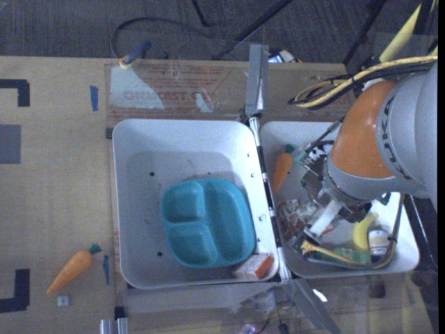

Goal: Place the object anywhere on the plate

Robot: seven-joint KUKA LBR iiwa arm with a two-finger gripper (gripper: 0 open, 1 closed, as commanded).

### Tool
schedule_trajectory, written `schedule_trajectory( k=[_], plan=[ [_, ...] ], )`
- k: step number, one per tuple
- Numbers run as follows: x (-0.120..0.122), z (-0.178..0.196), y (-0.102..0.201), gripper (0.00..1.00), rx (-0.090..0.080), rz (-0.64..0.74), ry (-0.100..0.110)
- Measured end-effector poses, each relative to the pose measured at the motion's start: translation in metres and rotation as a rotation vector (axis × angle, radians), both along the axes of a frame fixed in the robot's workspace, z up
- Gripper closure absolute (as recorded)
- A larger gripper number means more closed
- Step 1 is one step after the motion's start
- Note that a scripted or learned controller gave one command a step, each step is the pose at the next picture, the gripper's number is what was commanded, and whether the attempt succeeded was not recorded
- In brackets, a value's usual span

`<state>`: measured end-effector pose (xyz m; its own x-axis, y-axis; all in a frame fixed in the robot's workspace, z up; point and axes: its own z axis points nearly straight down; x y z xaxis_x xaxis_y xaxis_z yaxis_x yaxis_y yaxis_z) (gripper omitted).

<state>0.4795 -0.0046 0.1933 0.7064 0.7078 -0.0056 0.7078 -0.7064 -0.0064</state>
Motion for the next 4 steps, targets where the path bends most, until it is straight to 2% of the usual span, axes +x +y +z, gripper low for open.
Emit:
schedule_trajectory(
  k=[1, 2, 3, 4],
  plan=[
    [0.001, 0.007, 0.000, 1.00, -0.001, 0.001, 0.005],
    [-0.001, -0.012, 0.084, 1.00, 0.001, 0.221, 0.001],
    [0.010, -0.003, 0.157, 1.00, -0.002, 0.168, -0.003],
    [0.010, -0.003, 0.157, 0.00, -0.002, 0.169, -0.002]
  ],
)
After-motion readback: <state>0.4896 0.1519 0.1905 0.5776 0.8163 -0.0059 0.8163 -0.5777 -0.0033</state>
